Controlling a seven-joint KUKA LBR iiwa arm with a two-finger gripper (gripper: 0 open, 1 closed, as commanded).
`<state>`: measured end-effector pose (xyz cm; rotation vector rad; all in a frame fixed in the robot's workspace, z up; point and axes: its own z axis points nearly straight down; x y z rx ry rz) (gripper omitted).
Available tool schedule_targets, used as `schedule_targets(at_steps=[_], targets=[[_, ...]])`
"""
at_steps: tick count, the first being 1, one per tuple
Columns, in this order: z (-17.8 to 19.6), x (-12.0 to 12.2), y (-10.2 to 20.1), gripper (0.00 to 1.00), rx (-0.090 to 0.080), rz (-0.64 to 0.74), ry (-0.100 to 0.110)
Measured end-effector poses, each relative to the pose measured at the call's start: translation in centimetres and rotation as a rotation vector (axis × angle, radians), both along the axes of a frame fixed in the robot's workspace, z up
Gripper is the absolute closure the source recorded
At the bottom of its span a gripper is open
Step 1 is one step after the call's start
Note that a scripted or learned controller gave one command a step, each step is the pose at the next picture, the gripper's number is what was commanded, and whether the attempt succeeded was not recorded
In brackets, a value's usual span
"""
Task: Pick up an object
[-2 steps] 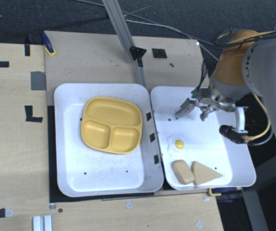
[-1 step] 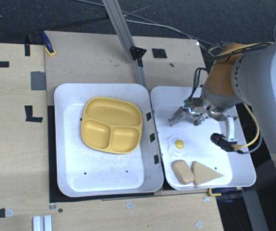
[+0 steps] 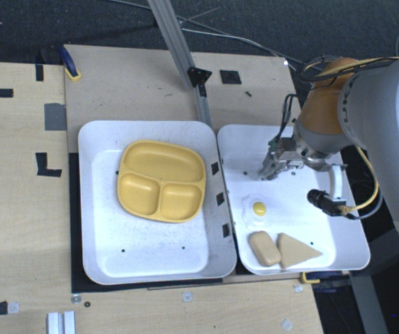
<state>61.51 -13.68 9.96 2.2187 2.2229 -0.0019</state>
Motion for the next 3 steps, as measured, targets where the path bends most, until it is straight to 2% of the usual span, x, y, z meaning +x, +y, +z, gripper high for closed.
schedule_targets(at_steps=[3], targets=[[18.6, 1.2, -1.1, 1.00, 0.000, -0.001, -0.006]])
